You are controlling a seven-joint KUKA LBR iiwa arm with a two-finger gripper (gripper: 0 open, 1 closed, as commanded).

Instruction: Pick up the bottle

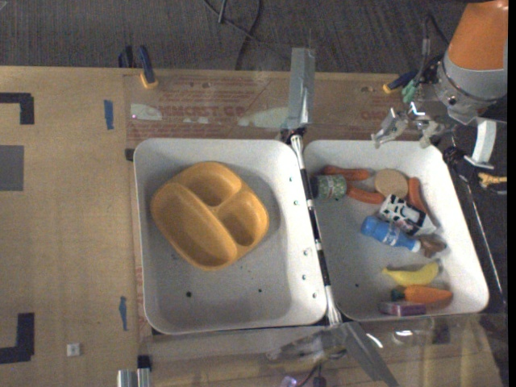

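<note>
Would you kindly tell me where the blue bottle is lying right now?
The blue plastic bottle lies on its side mid-way in the right white bin, just below the black-and-white cow toy and above the yellow banana.

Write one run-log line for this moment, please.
arm: above right bin's back edge | claw: open, holds nothing | bottle: blue, lying in right bin | pick: not yet done

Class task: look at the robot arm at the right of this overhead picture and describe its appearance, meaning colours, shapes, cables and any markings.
The arm has a broad rounded orange band above a light grey wrist section. Below it sits a cluttered metal two-finger gripper in silvery grey with thin prongs, small blue and green fittings and dark cables running alongside. No printed markings are legible.
</note>
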